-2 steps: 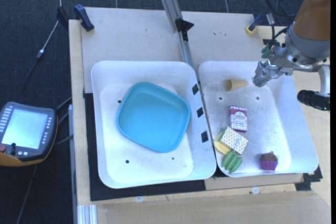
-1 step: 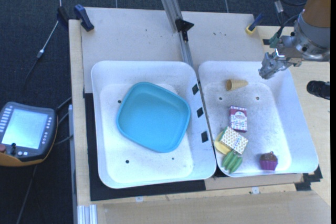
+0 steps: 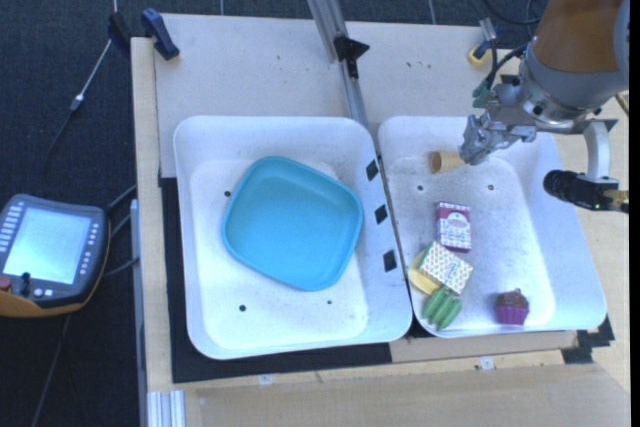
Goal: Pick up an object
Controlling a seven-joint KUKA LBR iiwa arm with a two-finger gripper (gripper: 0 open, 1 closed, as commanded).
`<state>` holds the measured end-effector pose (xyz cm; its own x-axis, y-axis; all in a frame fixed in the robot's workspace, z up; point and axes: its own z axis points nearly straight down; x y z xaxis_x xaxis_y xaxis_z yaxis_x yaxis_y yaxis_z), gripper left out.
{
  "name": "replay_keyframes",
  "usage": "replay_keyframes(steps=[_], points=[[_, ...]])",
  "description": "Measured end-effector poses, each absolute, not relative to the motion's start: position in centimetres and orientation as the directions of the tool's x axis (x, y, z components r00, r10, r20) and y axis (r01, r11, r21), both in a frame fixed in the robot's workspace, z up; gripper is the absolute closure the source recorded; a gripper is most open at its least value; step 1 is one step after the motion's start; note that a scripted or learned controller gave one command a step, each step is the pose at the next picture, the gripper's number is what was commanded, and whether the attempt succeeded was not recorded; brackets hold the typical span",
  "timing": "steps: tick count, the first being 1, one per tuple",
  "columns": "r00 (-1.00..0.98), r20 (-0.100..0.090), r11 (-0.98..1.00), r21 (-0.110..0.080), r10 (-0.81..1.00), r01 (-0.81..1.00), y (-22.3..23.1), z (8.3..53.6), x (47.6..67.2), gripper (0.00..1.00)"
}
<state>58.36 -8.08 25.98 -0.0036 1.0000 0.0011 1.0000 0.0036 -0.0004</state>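
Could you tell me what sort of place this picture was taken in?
Most likely a robotics lab set up for grasping trials: a robot arm reaches over two white bins holding small toy items, a teach pendant lies on the dark carpet, and cables trail around the bench.

My arm (image 3: 585, 10) is grey with an orange band; both bins (image 3: 200, 215) are white; the plate (image 3: 292, 222) is light blue; one box (image 3: 454, 226) red, another (image 3: 446, 267) cream-checkered; green pod (image 3: 441, 309); purple cupcake (image 3: 511, 306).
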Motion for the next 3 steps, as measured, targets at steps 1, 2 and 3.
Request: replay_keyframes(steps=[1, 2, 3], points=[[-0.003, 0.001, 0.003, 0.0, 1.0, 1.0, -4.0, 25.0, 56.4, 1.0], [-0.004, 0.001, 0.004, 0.0, 1.0, 1.0, 0.9, 23.6, 54.5, 1.0], [-0.005, 0.001, 0.005, -0.001, 1.0, 1.0, 6.4, 22.6, 53.4, 1.0]])
